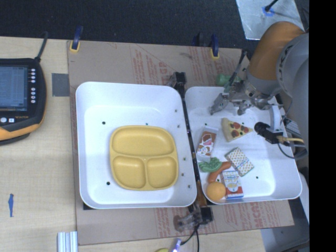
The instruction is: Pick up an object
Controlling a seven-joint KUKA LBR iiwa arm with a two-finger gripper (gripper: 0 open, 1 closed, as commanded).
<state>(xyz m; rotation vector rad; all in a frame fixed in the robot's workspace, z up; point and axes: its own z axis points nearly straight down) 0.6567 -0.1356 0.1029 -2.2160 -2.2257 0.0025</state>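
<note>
Bins are sitting side by side on a cardboard sheet [131, 62] over the wooden bench. In the left bin [89, 104] a yellow divided tray [143, 157] is lying flat near the middle, its one long compartment on the far side and two smaller ones on the near side. In the right bin [278, 188] the loose objects are gathering toward the left and near part: a pizza slice toy [234, 129] is lying toward the middle, a small red and white carton [206, 143] is resting to its left near the shared wall, a checkered packet [239, 160] is lying nearer, a green piece [209, 166] is touching an orange carrot-like stick [219, 171], and at the near edge an orange ball [215, 191] is sitting just beside a small red and blue box [232, 185].

Reaching in from the right, the grey arm with its orange band [273, 46] is hanging over the far part of the right bin. Its gripper [229, 106] is hovering with its two fingers spread apart and nothing between them, just beyond the far side of the pizza slice toy and not touching it.

On the bench at the far left a control pendant [18, 101] with a dark screen is lying well apart from the bins
</note>
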